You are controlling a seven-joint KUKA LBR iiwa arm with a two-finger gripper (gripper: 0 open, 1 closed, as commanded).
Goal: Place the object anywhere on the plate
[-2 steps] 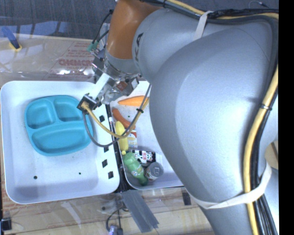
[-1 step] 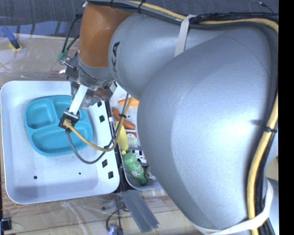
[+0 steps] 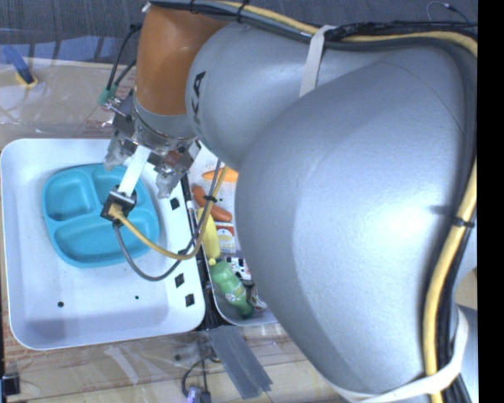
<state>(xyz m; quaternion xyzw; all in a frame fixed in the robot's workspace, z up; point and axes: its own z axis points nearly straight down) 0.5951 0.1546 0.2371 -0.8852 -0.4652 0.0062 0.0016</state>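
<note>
The end effector (image 3: 143,170) hangs over the upper right part of the blue, glossy plastic plate with three moulded compartments (image 3: 84,221), which lies in the shallow white left bin (image 3: 34,309) toward its ten o'clock side. Whether it has hold of anything I cannot tell: a pale bar with a dark block at its tip slants down from the wrist toward seven o'clock, and no object shows clearly beneath it. From that block a yellow-and-grey cable (image 3: 143,254) loops over the plate's right edge. At three o'clock of the plate, past the bins' shared rim, the right bin (image 3: 235,313) holds small smooth toy foods: an orange carrot-like piece (image 3: 214,200), a yellow banana-like piece (image 3: 208,238) and a green rounded piece (image 3: 227,280); which of these is the task's object, I cannot say. The grey arm with its orange band (image 3: 164,49) covers most of that bin. To do the placing well, I judge the release should come low over a compartment's flat floor, away from the raised dividers, so a rounded piece does not roll off. The wooden surface (image 3: 34,91) looks taped and slick.
</note>
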